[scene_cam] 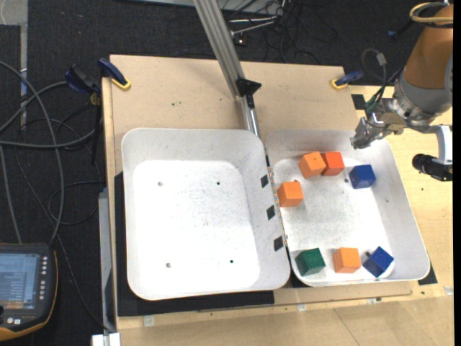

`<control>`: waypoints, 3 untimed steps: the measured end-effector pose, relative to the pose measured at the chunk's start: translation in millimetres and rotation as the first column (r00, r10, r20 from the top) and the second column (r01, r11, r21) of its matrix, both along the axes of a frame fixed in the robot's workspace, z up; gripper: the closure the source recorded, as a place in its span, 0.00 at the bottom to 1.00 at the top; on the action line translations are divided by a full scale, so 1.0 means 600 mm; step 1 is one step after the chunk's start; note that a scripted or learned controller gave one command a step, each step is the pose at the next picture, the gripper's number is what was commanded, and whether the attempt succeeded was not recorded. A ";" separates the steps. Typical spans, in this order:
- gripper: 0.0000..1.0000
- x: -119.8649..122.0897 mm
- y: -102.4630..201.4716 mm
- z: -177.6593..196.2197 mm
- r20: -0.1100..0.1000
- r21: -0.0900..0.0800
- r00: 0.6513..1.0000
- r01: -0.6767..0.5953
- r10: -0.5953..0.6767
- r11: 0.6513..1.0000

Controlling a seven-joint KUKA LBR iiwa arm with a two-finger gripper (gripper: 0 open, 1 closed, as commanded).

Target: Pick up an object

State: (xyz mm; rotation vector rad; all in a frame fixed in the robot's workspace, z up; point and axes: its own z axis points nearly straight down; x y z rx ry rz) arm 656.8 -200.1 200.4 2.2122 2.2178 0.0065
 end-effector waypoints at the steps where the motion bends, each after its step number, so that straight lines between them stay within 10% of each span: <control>1: 1.00 0.003 0.000 0.062 -0.002 0.001 1.000 0.000 0.000 1.000; 3: 1.00 -0.060 0.180 0.038 -0.012 0.006 1.000 -0.005 0.005 1.000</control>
